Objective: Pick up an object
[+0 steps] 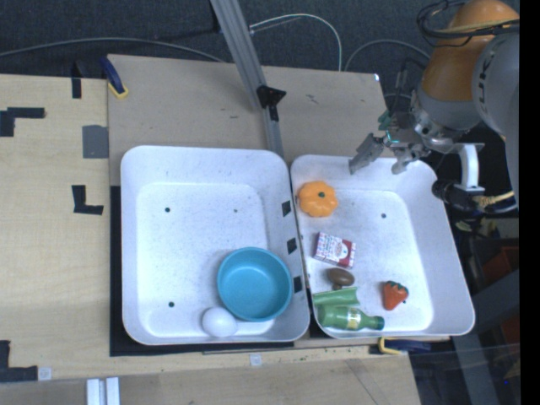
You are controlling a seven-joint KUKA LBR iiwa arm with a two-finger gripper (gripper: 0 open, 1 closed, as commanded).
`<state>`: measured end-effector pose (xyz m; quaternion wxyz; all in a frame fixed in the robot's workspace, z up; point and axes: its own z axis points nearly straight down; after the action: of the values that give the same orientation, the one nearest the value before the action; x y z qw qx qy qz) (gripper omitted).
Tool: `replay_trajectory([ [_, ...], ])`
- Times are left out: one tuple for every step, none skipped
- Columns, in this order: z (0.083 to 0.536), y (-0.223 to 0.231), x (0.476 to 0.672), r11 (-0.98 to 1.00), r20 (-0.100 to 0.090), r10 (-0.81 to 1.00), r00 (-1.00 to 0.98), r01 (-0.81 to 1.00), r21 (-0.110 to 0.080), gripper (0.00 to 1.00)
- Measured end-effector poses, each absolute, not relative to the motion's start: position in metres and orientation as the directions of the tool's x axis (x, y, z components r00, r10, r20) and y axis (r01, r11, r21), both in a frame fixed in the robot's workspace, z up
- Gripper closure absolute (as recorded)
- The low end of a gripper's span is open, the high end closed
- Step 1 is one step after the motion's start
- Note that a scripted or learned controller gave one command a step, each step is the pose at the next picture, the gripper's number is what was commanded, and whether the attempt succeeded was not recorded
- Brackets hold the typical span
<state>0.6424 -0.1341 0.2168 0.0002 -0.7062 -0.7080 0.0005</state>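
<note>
Two shallow white bins sit side by side on a wooden bench, seen from above at a slant. Inside the left bin, a blue bowl rests toward five o'clock, with a white ball touching its rim at seven o'clock. Inside the right bin, a small orange pumpkin lies at ten o'clock near the dividing wall. A red and white packet sits near the middle, a brown oval piece just below it. A green bottle lies on its side at six o'clock, and a red strawberry sits at five o'clock. The grey and orange arm enters at two o'clock. Its gripper hangs above the right bin's far rim with fingers spread apart, holding nothing, well apart from every object.
</note>
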Motion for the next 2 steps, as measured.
replay_trajectory([
  [0.217,-0.134,0.642,0.003,-0.001,1.0,-0.003,1.0,-0.001,0.0],
  [0.162,-0.124,0.644,0.003,-0.001,1.0,-0.003,1.0,-0.006,0.0],
])
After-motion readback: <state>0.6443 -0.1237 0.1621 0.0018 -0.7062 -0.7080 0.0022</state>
